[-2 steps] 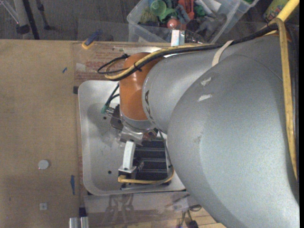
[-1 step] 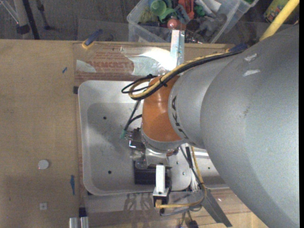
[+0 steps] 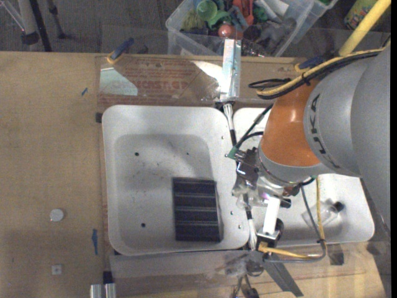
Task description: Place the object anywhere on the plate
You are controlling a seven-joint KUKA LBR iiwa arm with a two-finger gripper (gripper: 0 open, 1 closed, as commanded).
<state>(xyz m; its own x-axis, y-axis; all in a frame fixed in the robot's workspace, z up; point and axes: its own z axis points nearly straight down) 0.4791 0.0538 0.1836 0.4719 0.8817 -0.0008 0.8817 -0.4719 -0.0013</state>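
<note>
Two shallow white bins sit side by side on the wooden surface [image 3: 43,135]. The left bin [image 3: 118,166] is in plain sight, while the right bin [image 3: 353,225] lies mostly under my arm [image 3: 347,117], which reaches in from the right with its orange band above the wrist.

One black ribbed slab [image 3: 196,210] lies flat in the left bin, in its near right part. Its long sides run away from the near wall and its near end is close to that wall. Nothing touches it. The bin floor around it is bare and scuffed grey.

My pincer [image 3: 249,194] hangs over the seam between the two bins, at the left edge of the right bin. It is just beside the slab's right side but apart from it, with the left bin's rim between them. From this angle the wrist covers its tip, so I cannot tell whether it is spread or pressed together, and I see nothing pinched in it.

In the right bin, close to my arm, lies a small pale thing [image 3: 335,207] too dim to name. Behind the bins stands a clear tub [image 3: 248,11] of coloured toys. A small grey disc [image 3: 56,215] rests on the surface, well to the left.
</note>
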